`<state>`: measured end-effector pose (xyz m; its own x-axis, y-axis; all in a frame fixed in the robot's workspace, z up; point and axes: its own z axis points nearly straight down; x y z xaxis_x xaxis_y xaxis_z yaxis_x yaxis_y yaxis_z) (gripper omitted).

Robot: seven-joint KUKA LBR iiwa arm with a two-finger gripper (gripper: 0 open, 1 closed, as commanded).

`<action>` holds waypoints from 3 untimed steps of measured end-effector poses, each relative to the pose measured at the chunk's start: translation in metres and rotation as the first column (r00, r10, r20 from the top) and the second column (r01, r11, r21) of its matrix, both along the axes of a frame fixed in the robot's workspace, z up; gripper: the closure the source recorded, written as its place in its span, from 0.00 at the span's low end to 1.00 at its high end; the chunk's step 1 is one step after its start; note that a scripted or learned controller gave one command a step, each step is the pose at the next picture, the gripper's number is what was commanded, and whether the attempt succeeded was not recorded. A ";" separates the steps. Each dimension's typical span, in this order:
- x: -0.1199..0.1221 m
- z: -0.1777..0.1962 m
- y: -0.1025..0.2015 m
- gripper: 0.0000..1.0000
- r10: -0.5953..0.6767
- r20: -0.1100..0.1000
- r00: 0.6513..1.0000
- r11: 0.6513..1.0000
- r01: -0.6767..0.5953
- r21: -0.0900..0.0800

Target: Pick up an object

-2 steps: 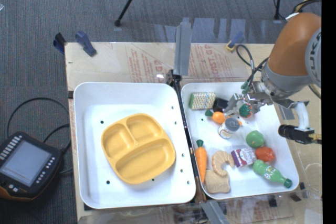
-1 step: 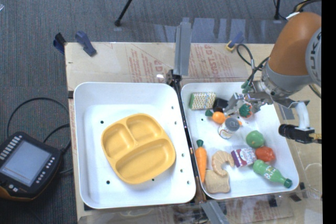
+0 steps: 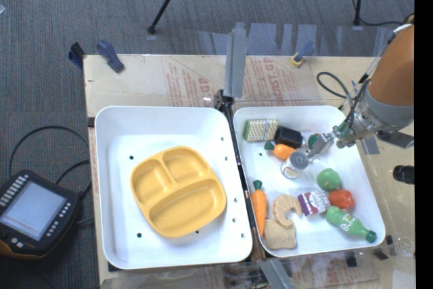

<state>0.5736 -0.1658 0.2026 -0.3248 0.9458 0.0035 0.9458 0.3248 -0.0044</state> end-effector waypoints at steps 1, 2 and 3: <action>0.063 -0.080 0.023 0.00 0.091 -0.005 0.996 0.996 -0.091 0.002; 0.068 -0.119 0.036 0.00 0.019 -0.003 1.000 1.000 -0.019 0.000; 0.069 -0.117 0.036 0.00 0.019 0.000 1.000 1.000 -0.019 0.000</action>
